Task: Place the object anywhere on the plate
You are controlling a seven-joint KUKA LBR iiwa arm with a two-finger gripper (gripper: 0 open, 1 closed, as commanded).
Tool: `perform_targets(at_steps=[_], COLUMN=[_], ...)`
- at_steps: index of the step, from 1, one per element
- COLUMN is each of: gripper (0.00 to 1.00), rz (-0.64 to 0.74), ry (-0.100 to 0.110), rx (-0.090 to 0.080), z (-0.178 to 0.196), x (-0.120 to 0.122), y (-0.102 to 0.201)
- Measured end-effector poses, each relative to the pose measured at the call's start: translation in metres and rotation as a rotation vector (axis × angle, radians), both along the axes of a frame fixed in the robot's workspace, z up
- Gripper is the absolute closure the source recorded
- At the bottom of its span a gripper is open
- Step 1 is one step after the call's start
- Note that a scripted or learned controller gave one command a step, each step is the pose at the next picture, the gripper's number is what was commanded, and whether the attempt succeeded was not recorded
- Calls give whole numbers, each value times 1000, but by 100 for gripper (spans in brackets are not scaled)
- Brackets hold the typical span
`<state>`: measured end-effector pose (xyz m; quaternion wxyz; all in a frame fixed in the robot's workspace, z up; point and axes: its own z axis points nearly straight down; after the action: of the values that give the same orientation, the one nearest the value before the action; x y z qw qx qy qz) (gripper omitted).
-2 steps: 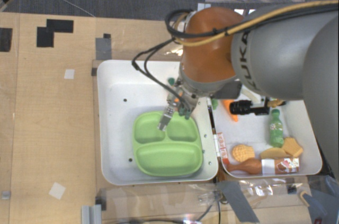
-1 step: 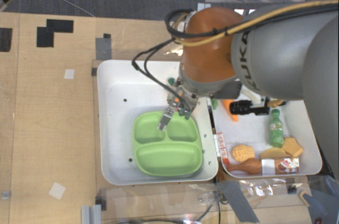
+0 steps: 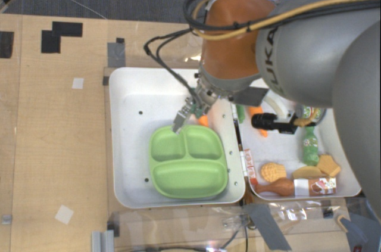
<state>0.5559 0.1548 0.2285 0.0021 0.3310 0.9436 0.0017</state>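
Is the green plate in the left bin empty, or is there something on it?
Empty: all three compartments of the green plate show bare green.

The grey arm [image 3: 309, 48] bears dark lettering, partly visible as "UK", beside its orange band. Packaging in the right bin [image 3: 351, 190] carries print too small to read.

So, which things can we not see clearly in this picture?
- Gripper fingers: too small and blurred in the camera view to tell their state.
- Orange object by the green plate: mostly covered by the gripper.
- Right bin: its far part lies under the grey arm.
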Motion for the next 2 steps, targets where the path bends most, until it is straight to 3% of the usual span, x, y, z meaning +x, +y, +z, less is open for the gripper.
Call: perform_targets(at_steps=[1, 2], gripper=[100, 100], rz=[5, -155], ry=[-5, 1], rx=[2, 3], z=[12, 34], x=[2, -69], y=[1, 53])
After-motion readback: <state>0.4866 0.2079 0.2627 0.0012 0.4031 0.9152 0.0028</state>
